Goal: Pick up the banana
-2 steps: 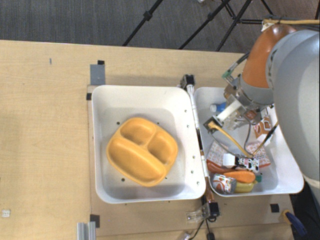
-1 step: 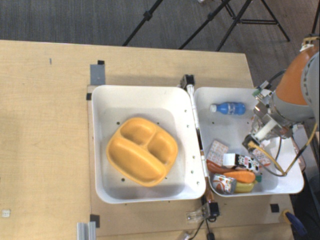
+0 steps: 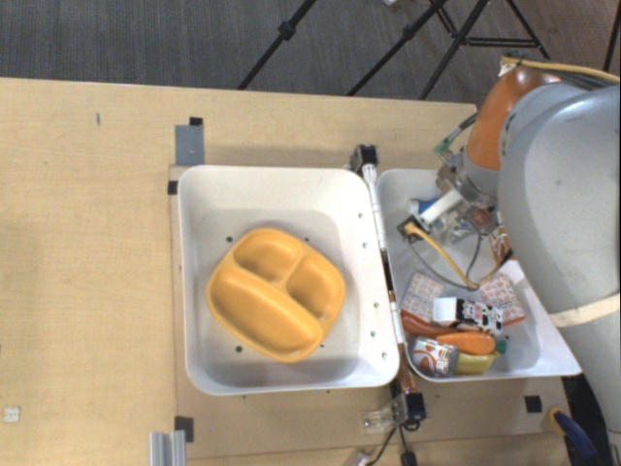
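Note:
The banana, a short yellow piece, lies at the near end of the right bin, tucked under an orange carrot and beside a small can. My gripper hangs over the far half of the same bin, well behind the banana and apart from it. White and grey parts and a yellow cable crowd around it. The grey arm with its orange band covers the bin's right side.
A yellow divided plate lies in the left bin. Patterned flat packets and a small white-and-black item lie just behind the carrot. A metal rail separates the two bins.

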Action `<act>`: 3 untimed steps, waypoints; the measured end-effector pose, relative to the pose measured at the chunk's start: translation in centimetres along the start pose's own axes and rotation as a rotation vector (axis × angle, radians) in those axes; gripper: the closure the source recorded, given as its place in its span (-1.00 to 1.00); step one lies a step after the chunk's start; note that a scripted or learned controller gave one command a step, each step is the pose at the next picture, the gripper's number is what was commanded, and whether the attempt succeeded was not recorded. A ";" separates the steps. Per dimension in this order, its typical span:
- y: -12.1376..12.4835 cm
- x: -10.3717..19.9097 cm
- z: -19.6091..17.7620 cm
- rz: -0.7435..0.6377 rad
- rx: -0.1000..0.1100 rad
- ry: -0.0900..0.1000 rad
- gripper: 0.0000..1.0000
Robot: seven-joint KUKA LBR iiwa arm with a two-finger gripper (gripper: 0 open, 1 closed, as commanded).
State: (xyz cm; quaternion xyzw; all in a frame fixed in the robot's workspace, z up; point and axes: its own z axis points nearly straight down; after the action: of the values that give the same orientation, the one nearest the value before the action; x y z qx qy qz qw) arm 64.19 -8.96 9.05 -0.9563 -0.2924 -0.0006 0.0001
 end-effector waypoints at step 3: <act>-1.9 -2.3 -10.7 -0.033 -0.001 0.001 -1.00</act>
State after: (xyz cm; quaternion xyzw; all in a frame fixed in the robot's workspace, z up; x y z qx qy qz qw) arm 61.24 -8.67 19.79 -0.9514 -0.3079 -0.0013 0.0001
